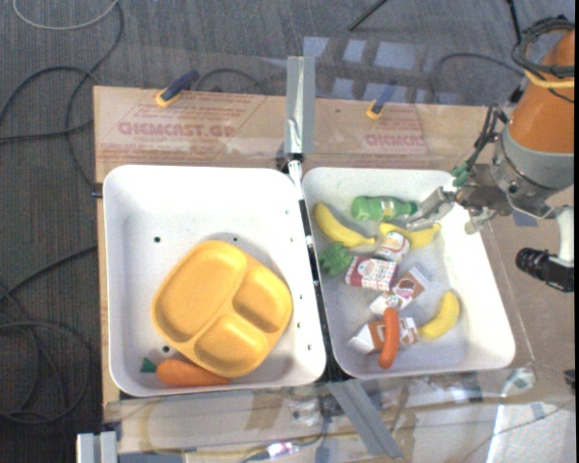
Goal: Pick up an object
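Arm [545, 114] cut off by right and top edges; upper links out of frame. Pincer [442, 204] small, blurred against bin wall; finger gap unreadable. Carrot [185, 372] partly hidden under yellow tray [222, 307]. Labels on small cartons [372, 273] too small to read. Green bottle [384, 206] partly masked by pincer tip. Surface [203, 128] lettering faint under glare. Bottom strip of surface blurred by reflections.

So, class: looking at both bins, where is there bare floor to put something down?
Left bin: bare across its far half, beyond the yellow tray. Right bin: crowded; only its near-right corner past the lone banana is free.
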{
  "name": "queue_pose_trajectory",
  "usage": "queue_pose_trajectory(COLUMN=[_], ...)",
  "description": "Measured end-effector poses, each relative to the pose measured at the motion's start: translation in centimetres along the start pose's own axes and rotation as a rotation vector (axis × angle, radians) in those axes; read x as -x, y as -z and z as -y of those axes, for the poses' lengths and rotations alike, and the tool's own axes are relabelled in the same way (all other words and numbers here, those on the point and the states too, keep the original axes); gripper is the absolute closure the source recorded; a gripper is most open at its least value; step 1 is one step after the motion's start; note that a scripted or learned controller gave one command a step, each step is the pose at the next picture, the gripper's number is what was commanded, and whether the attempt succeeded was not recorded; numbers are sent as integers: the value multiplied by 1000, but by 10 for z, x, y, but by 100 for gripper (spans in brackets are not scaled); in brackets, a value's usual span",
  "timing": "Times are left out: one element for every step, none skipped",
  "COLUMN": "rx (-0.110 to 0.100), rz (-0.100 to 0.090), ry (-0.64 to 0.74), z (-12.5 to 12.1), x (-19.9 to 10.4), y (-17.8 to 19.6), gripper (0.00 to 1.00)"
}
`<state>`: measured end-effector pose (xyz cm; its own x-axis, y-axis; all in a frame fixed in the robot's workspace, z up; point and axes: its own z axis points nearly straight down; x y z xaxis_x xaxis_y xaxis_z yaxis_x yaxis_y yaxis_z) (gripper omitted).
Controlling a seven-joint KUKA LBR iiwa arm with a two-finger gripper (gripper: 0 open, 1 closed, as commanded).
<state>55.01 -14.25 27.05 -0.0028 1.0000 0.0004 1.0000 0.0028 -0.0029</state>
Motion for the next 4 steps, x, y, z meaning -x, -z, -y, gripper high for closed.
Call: queue_pose_trajectory(rx=[0, 7, -11, -8], rz=[1, 4, 2, -7], ry=[36, 29, 29, 76], z=[-27, -104, -100, -104], x=[0, -12, -13, 23], y=[-84, -176, -170, -182], gripper=[0, 0, 100, 100])
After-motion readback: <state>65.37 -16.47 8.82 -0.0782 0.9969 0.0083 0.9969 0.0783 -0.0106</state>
